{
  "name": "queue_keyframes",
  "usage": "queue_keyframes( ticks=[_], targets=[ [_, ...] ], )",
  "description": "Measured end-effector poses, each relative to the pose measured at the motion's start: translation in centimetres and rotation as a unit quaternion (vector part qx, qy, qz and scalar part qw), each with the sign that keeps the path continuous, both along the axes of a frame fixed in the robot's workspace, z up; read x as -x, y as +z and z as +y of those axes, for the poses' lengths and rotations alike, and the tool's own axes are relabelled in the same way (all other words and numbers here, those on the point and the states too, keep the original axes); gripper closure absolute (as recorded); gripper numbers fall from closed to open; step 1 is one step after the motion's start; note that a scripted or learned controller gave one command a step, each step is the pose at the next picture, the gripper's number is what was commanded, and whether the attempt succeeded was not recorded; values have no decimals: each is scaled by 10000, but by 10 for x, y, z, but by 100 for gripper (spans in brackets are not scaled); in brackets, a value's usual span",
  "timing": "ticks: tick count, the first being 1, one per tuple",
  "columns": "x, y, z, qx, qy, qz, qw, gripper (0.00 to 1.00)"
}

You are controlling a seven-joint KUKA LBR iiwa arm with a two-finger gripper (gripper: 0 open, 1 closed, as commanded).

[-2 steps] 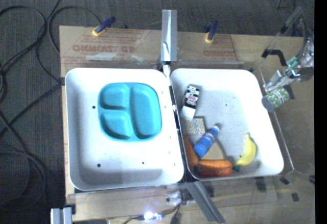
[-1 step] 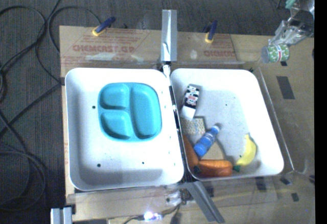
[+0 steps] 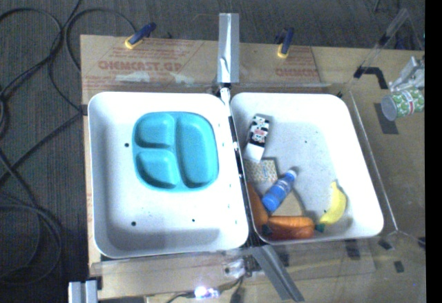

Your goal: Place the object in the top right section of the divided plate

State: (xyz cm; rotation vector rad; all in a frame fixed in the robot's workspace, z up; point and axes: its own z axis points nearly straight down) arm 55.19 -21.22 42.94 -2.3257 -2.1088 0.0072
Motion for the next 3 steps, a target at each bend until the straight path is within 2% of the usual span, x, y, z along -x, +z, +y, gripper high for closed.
queue_keyframes(
  ticks=[1,2,3],
  targets=[
    [-33,-81,18,-9,360,6,9993,100],
    [-11,-25,-10,-2,337,-5,9994,100],
    [34,3,-8,-7,344,-5,9994,100]
  ],
)
